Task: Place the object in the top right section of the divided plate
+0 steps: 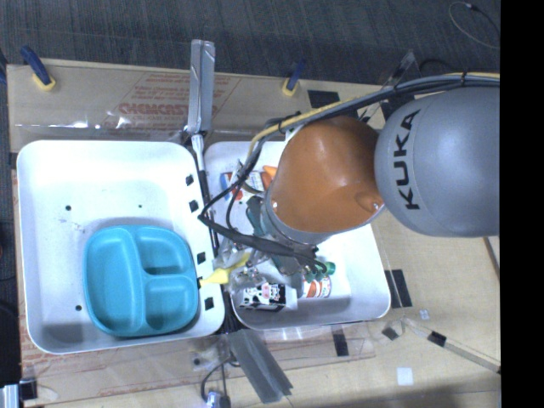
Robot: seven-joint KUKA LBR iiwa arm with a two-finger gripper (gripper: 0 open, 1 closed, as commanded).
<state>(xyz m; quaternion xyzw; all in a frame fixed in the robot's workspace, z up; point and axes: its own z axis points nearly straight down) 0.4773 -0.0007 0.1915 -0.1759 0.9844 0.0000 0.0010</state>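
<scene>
- Two white bins side by side on the surface (102,92). Left bin (51,194); right bin (365,287).
- Blue divided plate (140,279) lies flat in the near half of the left bin, three sections, nothing in them. It sits just inside the wall shared with the right bin.
- Arm (438,164) comes in from the right, hanging over the right bin. Orange band (323,177) covers most of that bin's middle and far part.
- End effector (280,262) is below the orange band, down among cables (225,206), low in the right bin. Whether it is apart or together I cannot tell; wrist and wiring hide it.
- Loose objects in the right bin, near side: a small white packet with dark print (262,295), and a white bottle-like item with red and green marks (321,286) just to its right. Both sit just near of the end effector, close to it; contact cannot be made out.
- Small yellow piece (218,274) at the shared wall, left of the end effector, between it and the plate.
- More colourful bits (234,179) peek out at the far left of the right bin, partly under the arm.
- Blue clamps (38,68) on the far edge of the surface.
</scene>
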